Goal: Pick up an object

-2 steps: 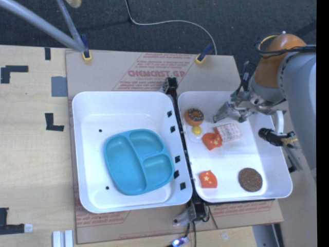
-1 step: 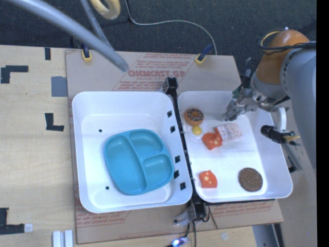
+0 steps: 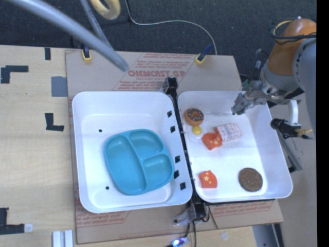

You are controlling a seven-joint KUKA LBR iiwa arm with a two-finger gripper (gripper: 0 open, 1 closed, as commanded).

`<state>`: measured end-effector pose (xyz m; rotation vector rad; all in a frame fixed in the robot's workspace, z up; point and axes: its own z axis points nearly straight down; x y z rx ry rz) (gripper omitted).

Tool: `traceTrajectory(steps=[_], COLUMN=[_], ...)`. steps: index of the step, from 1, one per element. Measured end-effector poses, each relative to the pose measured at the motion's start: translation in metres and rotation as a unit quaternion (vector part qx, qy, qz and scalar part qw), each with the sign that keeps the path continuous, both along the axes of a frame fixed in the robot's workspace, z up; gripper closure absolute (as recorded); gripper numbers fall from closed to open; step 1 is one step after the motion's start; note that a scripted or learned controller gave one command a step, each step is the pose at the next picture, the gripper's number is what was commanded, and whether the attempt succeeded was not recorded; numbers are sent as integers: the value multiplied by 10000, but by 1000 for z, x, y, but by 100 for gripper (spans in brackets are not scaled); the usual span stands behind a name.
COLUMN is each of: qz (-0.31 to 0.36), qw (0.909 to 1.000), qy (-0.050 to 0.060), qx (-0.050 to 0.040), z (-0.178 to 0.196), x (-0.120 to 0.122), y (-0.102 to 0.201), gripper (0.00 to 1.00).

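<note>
The right bin (image 3: 275, 138) holds several small items: a chocolate doughnut (image 3: 194, 116), a small yellow piece (image 3: 197, 130), an orange-red block (image 3: 211, 140), a white packet with red print (image 3: 229, 132), a red block with a yellow mark (image 3: 207, 179) and a round brown cookie (image 3: 250, 179). My gripper (image 3: 240, 106) hangs over the bin's far right part, up and to the right of the white packet. It touches none of the items, and nothing shows between its fingers.
The left bin (image 3: 85, 138) holds a blue divided plate (image 3: 139, 161). A black divider with clips (image 3: 175, 133) runs between the bins. The arm (image 3: 288, 50) enters from the upper right. A grey pole (image 3: 61, 19) crosses the upper left, and a cable loops behind the bins.
</note>
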<state>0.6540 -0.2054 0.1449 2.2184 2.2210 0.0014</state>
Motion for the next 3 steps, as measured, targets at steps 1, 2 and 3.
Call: traceTrajectory(steps=[1,2,3], qz=[2,4,23], qw=[10000,10000,10000], qy=[-5,-1,25], qx=[-1,1,13], z=[57,101,102], x=[-6,-9,-22], y=[-5,0,57], gripper=[100,100,100])
